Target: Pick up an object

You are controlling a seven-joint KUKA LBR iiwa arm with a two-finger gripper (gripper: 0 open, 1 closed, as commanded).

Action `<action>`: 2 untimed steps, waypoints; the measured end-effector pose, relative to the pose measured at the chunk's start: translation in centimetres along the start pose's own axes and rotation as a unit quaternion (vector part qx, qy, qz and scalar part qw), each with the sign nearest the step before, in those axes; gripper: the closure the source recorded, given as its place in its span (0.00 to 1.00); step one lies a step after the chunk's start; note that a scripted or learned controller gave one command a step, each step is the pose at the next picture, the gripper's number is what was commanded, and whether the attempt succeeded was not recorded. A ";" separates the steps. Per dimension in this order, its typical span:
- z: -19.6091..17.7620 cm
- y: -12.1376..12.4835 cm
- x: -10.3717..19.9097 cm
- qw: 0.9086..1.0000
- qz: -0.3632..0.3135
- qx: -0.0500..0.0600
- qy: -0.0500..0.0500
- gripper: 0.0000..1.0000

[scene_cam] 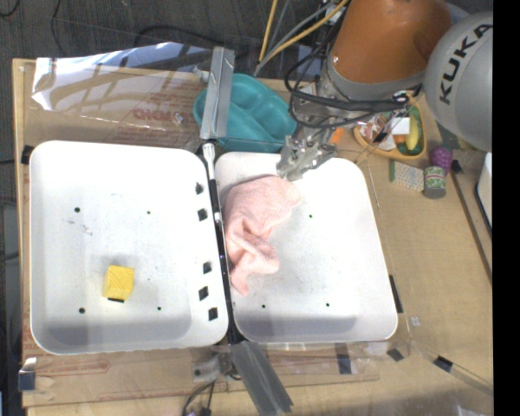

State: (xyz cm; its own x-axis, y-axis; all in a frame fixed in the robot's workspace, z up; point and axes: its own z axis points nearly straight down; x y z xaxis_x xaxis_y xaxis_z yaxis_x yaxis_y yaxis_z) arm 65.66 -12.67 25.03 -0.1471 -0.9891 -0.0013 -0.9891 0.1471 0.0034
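Over the right bin [364,310], my arm's gripper [296,161] hangs at the back rim.
Largest first: a pink cloth [253,228] lies crumpled along that bin's left side, its top corner touching the fingers, whose state I cannot tell; a small yellow block [119,282] sits in the left bin [61,180].

gripper [296,161] at back edge of right bin [364,310], touching top of pink cloth [253,224]; yellow block [119,282] in left bin [61,172]

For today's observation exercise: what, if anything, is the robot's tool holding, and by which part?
It cannot be told. The tool sits at the upper edge of the pink cloth in the right bin, but no grip is visible.
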 end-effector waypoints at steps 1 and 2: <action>14.4 -0.4 -0.6 0.984 -0.176 0.009 0.001 1.00; 14.9 -1.1 5.4 0.967 -0.255 0.010 0.002 1.00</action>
State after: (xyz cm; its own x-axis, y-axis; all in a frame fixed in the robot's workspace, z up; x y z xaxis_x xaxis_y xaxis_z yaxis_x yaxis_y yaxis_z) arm 65.88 -18.12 10.09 0.3593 -0.9332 0.0069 -0.9331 -0.3593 -0.0159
